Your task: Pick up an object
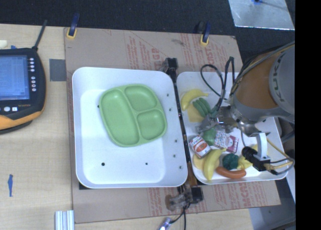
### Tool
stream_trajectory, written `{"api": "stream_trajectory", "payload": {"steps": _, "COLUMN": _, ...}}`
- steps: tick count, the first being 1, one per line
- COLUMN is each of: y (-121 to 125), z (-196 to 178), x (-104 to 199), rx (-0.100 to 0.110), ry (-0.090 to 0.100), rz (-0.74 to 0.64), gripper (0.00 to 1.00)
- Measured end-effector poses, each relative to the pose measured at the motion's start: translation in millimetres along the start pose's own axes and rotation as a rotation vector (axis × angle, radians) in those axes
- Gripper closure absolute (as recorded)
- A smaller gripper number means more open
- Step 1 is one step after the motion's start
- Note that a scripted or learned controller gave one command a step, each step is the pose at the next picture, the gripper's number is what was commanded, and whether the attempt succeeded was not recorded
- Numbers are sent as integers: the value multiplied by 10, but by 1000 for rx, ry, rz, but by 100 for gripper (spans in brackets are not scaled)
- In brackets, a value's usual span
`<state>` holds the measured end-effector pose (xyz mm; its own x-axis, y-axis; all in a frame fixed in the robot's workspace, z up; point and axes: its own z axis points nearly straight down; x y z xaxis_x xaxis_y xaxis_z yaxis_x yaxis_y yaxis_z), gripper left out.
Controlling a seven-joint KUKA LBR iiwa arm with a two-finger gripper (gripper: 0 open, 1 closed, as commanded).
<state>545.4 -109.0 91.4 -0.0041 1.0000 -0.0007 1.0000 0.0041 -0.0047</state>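
Yellow and green toy food (216,149) crowds the right bin (186,81) at three o'clock. My end effector (214,123) sits low among it; I cannot tell its state. Tight clutter could spoil my grasp.

Left bin (85,123) holds a divided plate (133,115); right bin (188,81) holds piled toy food beneath the arm (261,86), gripper (213,123) apparently among it.
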Motion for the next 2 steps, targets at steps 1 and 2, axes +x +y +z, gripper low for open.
{"api": "stream_trajectory", "payload": {"steps": 1, "y": 0, "z": -101, "x": -10, "rx": 2, "ry": -2, "rz": -3, "gripper": 100}}
{"api": "stream_trajectory", "payload": {"steps": 2, "y": -131, "z": -1007, "x": 714, "rx": -3, "ry": 1, "rz": -2, "gripper": 100}}
